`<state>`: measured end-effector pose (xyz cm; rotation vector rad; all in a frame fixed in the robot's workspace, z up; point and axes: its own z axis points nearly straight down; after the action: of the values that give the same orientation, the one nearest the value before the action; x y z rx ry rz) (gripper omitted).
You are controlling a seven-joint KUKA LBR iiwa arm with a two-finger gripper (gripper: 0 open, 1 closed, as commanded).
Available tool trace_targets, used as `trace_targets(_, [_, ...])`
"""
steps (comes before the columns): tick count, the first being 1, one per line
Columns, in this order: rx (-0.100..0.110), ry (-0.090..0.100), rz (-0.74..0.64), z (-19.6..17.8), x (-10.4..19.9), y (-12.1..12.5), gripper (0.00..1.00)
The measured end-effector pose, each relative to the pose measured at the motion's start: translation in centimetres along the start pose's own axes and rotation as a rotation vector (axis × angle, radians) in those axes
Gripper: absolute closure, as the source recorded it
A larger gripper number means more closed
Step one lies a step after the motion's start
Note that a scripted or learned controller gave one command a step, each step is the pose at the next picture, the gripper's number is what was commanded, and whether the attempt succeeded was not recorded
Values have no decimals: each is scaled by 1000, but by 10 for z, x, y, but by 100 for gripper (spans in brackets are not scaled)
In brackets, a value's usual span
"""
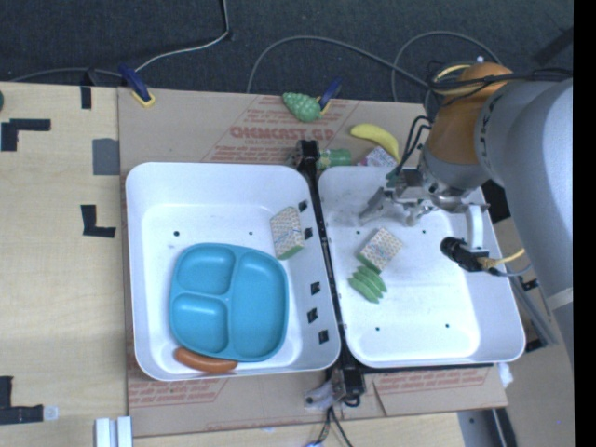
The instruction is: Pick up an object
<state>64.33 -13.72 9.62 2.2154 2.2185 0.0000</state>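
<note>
End effector point(399, 203) poised above the right white bin point(484, 329).
Its spread cannot be told; the small speckled sponge block point(381, 247) may be missed or nudged aside.

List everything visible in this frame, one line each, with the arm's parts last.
bins: 2, white, side by side on the bench
plate: 1, blue, divided, left bin
sausage: 1, orange, left bin, front edge of plate
sponge: 1, tan and green, left bin near divider
second sponge: 1, tan, right bin
green pod: 1, green, right bin, below second sponge
banana: 1, yellow, behind right bin
green toy: 1, green, behind bins
arm: 1, grey with orange band, from right
gripper: 1, over right bin's back
</note>
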Motion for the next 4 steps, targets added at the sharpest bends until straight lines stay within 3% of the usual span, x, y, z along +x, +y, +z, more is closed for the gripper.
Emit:
trace_targets(1, [3,3,0,10,38,-16,0])
trace_targets(2, [1,3,1,9,39,-86,0])
trace_targets(3, [-1,3,0,10,30,-36,0])
trace_targets(4, [2,4,0,11,41,21,0])
